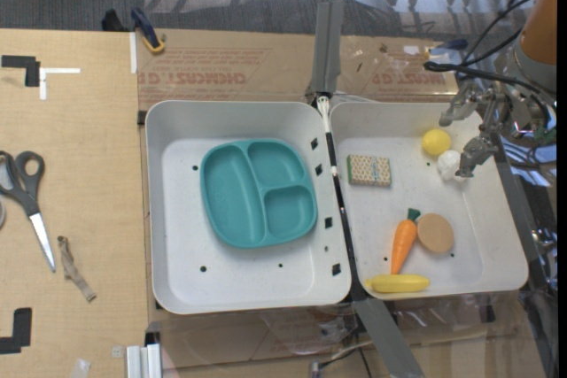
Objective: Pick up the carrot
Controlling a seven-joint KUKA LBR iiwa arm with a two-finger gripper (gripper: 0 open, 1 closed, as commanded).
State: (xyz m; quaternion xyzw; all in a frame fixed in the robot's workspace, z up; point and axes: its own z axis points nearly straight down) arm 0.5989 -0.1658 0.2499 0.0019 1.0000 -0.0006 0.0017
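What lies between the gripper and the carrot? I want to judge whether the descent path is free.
In the camera view, bare white bin floor separates the gripper from the carrot. A white ball sits beside the gripper, and a tan disc touches the carrot's right.

The only printing stands on the brown cardboard sheet [266, 66] that lies behind the two bins, at about 12 o'clock of the view. It is in red letters and appears mirrored or upside down, so I cannot read the words with certainty. No other text, number or sign is readable.
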